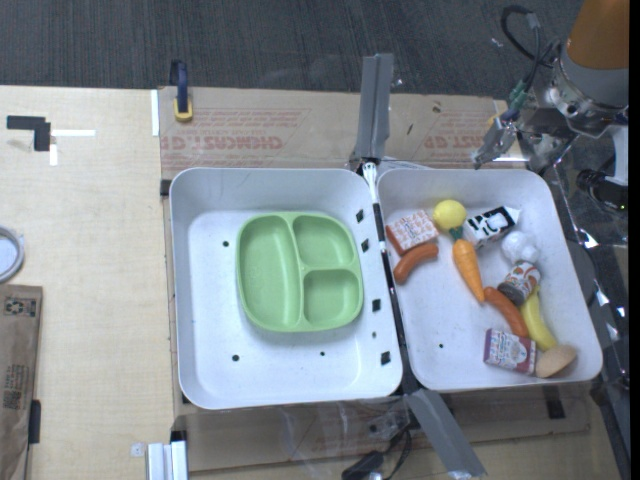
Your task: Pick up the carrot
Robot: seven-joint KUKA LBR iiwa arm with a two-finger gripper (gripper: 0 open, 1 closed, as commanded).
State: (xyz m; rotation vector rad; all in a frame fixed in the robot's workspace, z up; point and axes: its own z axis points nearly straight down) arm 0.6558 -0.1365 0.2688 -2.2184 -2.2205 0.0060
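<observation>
The carrot [467, 269] is orange with a small green top and lies lengthwise in the middle of the right bin [440, 353]. Its green end touches a yellow lemon [449, 213]. My gripper [522, 136] hangs over the far right corner of that bin, well behind and to the right of the carrot, with nothing seen in it.
Around the carrot lie a sausage [416, 261], a red-and-white box [411, 230], a black-and-white carton [491, 224], a small bottle [519, 282], a banana [538, 320], another orange piece [506, 311] and a snack packet [509, 351]. The left bin [200, 298] holds a green divided plate [298, 270].
</observation>
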